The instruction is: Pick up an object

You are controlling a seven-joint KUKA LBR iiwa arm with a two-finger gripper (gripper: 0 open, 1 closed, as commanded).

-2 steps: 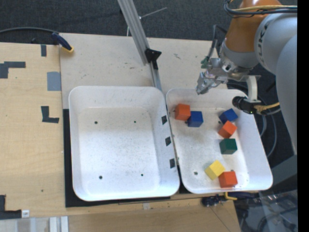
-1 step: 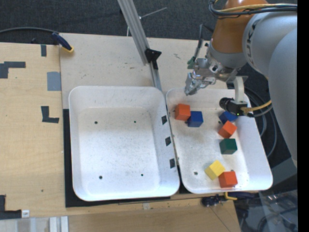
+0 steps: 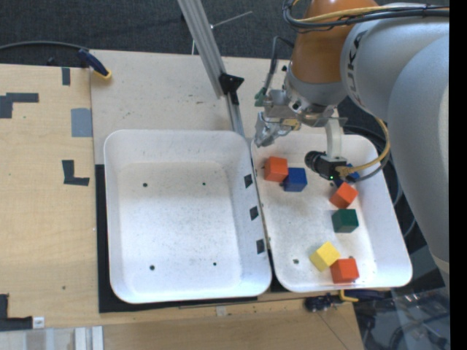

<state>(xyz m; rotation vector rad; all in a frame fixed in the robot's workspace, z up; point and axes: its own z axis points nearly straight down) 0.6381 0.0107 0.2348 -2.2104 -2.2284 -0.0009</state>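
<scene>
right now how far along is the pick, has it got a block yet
Nothing looks picked yet: all six blocks lie on the floor of the right bin. In hand: the claw hangs at that bin's far left corner, just above the orange block that touches the blue block. Left to do: descend, close on a block and lift.

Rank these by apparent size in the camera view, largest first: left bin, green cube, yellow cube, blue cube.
1. Left bin, by far the largest.
2. Green cube, yellow cube and blue cube look about alike; too close to rank.
</scene>
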